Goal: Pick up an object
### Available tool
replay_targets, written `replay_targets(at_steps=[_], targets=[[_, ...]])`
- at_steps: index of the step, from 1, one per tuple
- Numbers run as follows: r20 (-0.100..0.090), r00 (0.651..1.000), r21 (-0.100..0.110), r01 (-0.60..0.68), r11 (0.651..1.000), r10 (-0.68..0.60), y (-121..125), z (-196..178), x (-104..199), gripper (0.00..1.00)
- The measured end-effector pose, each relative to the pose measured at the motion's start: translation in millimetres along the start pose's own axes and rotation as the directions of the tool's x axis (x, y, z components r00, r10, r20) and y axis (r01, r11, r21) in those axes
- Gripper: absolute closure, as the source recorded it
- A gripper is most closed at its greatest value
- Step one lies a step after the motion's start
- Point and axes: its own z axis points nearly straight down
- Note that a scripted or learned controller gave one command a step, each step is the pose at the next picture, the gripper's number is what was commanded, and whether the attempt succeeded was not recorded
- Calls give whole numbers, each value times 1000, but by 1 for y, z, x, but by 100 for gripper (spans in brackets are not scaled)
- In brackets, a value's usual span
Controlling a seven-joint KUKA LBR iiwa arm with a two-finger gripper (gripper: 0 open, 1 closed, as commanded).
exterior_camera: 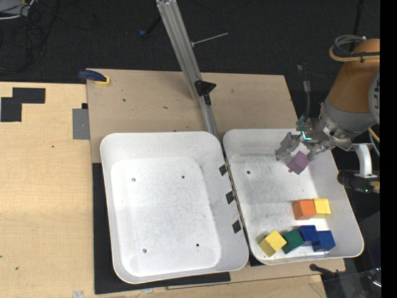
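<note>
Gripper (298,149) hangs over the upper part of the right bin (263,144), reaching in from the right on the grey arm (350,107) with its orange band. Its fingers are closed to a narrow gap around a purple block (299,162), which sits tilted between the fingertips; it seems to be lifted clear of the bin floor, though from this slanted angle that is hard to confirm. Lower in the same bin lie the other pieces: an orange block (303,209) touching a yellow block (322,206) on its right, and nearer the front rim a second yellow block (272,243), a green block (293,239) just beside it, and a blue block (317,237) pressed against the green one. These five are well apart from the gripper. The left bin (111,151) stands just beside the right one, the two joined by small black clips (230,197) along the shared edge. Both bins rest on a tan board (155,101), and a slanted metal rail (183,48) rises behind them from the gap between the bins toward the top of the view.
</note>
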Motion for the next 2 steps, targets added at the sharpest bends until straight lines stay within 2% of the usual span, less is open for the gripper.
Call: replay_targets(at_steps=[1,2], targets=[[1,1000,-5,1,1000,-1,1,-3,0,0],[1,1000,0,-2,1000,2,6,56,-7,0]])
